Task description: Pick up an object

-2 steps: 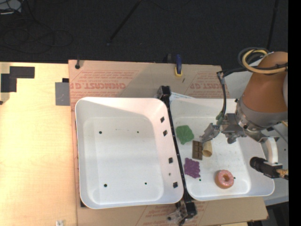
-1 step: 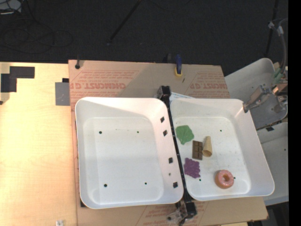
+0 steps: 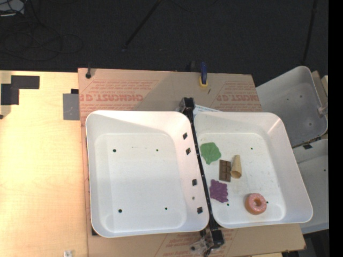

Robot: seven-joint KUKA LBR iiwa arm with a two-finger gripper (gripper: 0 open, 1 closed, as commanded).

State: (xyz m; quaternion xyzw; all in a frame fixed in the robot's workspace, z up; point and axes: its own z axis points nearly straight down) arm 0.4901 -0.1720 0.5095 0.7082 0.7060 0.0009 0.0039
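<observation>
**op:** Targets all sit in the right bin (image 3: 278,127): donut (image 3: 255,203) by its near edge, brown block (image 3: 225,171) touching a tan cone (image 3: 236,166), both lying near-to-far.

**mod:** Tool?

**op:** Can't tell its state; I'd come in from the counter's right edge.

Pale wood worktop (image 3: 37,159), with a brown cardboard sheet (image 3: 161,92) with red print lying flat on it. Two shallow white bins sit on the cardboard, touching side by side: left bin (image 3: 94,143), right bin (image 3: 284,143). Black clips (image 3: 188,151) along their shared edge. Blue clamp (image 3: 203,74) at the cardboard's far edge.
</observation>
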